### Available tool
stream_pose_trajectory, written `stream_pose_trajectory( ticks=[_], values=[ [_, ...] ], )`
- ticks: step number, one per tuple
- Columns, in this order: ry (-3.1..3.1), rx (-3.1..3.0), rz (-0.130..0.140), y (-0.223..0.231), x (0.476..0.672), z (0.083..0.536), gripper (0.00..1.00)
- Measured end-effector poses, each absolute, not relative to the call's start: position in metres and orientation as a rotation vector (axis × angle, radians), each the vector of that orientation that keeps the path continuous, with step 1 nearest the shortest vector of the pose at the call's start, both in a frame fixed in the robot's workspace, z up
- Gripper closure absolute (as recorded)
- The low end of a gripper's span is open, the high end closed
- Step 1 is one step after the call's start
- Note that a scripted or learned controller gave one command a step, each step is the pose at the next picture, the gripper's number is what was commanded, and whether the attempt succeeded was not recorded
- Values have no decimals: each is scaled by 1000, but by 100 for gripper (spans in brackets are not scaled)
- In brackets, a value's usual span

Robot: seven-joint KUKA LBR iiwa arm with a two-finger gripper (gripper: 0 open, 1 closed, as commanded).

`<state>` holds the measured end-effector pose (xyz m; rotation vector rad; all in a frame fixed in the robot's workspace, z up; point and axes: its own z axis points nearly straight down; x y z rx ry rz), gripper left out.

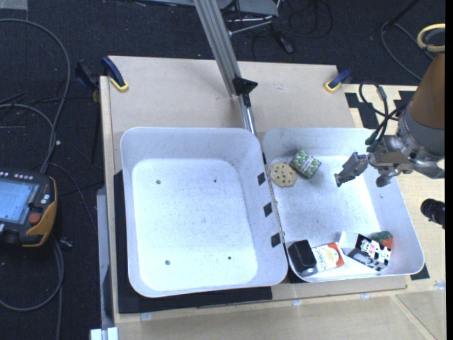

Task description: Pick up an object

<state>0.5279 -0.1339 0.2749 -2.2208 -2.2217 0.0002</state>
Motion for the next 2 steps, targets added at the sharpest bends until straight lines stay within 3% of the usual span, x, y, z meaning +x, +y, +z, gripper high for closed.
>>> stream_pose_trajectory(
  ticks=[1, 2],
  values=[
    [-2223, -2230, -5, -201, 525, 390, 0],
    [-2223, -2221, 0, -199, 526, 396, 100]
  ],
)
